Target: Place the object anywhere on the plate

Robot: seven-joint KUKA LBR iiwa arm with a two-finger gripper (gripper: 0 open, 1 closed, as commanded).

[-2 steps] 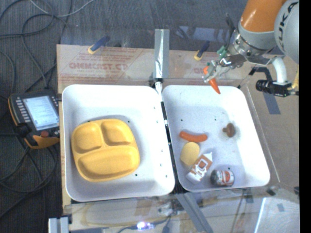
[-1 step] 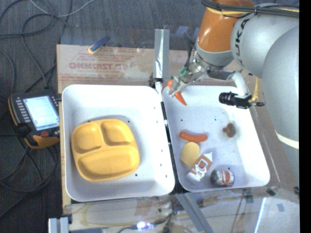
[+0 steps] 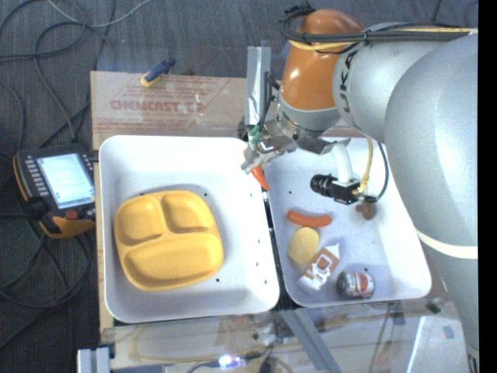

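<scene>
Over the bins' divider, the pincer (image 3: 260, 160) grips an orange carrot (image 3: 260, 179). Carrying seems underway. Next comes travelling left to the yellow plate (image 3: 167, 238).

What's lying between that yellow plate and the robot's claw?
In the camera view, bare white bin floor separates the yellow plate from the gripper. A small orange object shows just under the gripper.

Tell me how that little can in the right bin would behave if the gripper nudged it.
The can lies on its side, so it would probably roll. It looks small and likely light. Its rounded metal wall may slip between fingers.
</scene>
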